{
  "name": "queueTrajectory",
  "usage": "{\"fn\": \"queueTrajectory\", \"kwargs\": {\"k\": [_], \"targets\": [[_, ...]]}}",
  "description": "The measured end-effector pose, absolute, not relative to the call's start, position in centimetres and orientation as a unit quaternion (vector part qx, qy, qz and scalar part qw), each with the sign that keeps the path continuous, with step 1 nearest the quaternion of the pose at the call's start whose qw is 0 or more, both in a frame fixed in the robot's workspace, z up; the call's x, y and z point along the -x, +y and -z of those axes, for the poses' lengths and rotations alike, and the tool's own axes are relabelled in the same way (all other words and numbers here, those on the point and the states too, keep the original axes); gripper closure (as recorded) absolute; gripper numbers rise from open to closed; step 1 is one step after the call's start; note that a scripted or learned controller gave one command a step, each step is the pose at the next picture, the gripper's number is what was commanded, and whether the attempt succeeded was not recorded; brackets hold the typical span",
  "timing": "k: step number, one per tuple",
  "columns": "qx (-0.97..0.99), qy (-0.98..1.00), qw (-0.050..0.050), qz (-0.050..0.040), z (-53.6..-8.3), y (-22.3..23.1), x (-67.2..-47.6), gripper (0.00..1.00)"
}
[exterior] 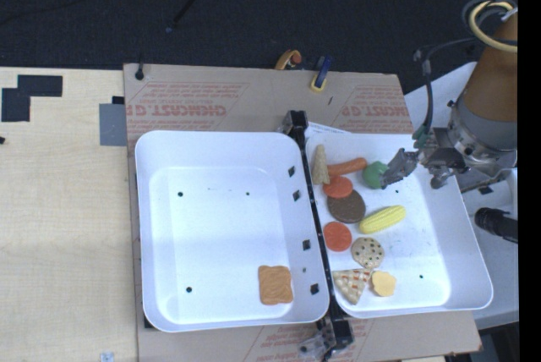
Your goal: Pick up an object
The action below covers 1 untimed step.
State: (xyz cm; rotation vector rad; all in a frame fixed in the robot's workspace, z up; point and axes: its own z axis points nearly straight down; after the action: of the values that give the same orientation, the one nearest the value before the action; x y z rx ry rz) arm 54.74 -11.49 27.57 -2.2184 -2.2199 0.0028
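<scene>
Gripper (pixel 397 172): low over the right bin (pixel 461 267); whether it grips, I cannot tell.
Green toy (pixel 374 175): touching the gripper tip on its left.
Carrot (pixel 347 167): further left.
Corn cob (pixel 382 219): just below.
Toast (pixel 275 284): far lower-left, in the left bin (pixel 161 208).

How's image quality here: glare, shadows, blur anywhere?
Camera view: the left bin floor is bright and washed out, with soft shadow along its near and right walls; the toast slice stays readable. The right bin is evenly lit and its food items are crisp. The gripper by the green piece looks slightly soft. The top background is dark, with little detail.
</scene>
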Motion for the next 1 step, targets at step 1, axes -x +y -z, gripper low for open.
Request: {"fn": "queueTrajectory", "kwargs": {"k": [1], "targets": [[0.708, -0.706, -0.006, 0.0033, -10.7, -10.35, -55.98, 0.0]]}}
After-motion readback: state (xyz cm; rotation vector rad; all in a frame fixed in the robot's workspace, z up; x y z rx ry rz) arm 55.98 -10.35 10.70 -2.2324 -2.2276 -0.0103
